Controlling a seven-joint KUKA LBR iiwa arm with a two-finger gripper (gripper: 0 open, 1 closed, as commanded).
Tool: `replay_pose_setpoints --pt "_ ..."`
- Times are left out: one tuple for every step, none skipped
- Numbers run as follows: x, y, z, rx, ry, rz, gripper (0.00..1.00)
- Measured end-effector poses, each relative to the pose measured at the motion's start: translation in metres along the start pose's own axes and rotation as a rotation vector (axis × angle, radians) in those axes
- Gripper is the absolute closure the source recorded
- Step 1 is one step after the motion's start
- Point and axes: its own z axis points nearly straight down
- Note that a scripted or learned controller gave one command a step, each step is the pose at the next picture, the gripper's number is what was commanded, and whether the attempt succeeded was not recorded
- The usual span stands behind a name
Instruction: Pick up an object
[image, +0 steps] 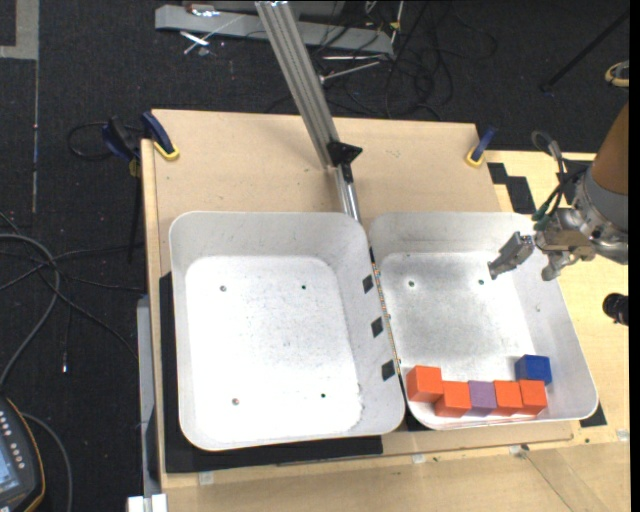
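Currently the gripper hangs over the upper right part of the right bin, near that bin's far right rim. Its 2 fingers stand apart: 1 finger points left and down toward the bin floor, the other sits to its right. Nothing lies between them, and neither finger touches a block. Whether the fingertips touch the bin floor cannot be told.

The arm enters from the right edge, grey, with cables running along the wrist.

5 blocks sit in a group along the near rim of the right bin, well apart from the gripper:
- 1 orange block at the left end.
- 1 orange block just beside it.
- 1 purple block next in the row.
- 1 orange block at the right end.
- 1 blue block touching the right-end orange block, on its far side.

The left bin lies beside the right bin, their rims touching along the middle. Both bins rest on the bench.
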Motion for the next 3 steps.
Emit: replay_pose_setpoints --pt "0.007 0.012 0.113 0.008 0.002 -0.001 0.00" --pt "0.001 0.062 0.003 -0.012 -0.004 -0.004 0.00" --pt "-0.022 0.057 0.159 0.003 0.000 0.002 0.00"
